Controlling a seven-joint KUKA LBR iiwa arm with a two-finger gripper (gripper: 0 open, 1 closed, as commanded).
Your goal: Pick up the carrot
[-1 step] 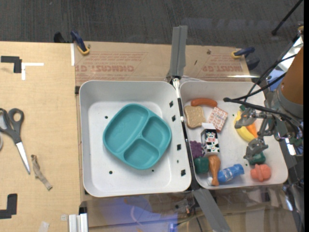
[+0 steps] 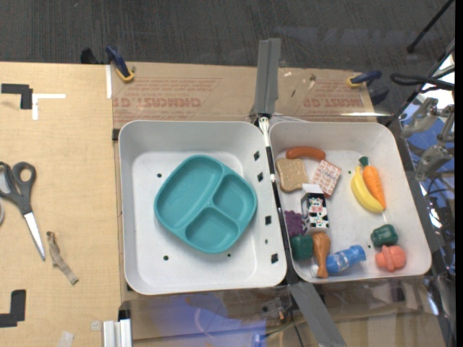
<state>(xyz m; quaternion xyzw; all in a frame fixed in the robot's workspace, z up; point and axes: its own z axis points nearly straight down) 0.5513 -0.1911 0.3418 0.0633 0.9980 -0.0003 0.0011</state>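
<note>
The carrot (image 2: 373, 183) is orange with a green top. It lies in the right bin (image 2: 402, 166), near that bin's right wall, green end pointing to the far side. Its left flank touches a yellow banana (image 2: 361, 192). Nothing covers the carrot.
The right bin also holds a sausage (image 2: 305, 152), bread slice (image 2: 291, 173), pink packet (image 2: 328, 177), milk carton (image 2: 315, 210), purple grapes (image 2: 293, 223), drumstick (image 2: 320, 250), blue bottle (image 2: 346, 259), green pepper (image 2: 383, 234) and a peach-coloured fruit (image 2: 391, 258). A teal divided plate (image 2: 207, 203) sits in the left bin (image 2: 137, 251).
</note>
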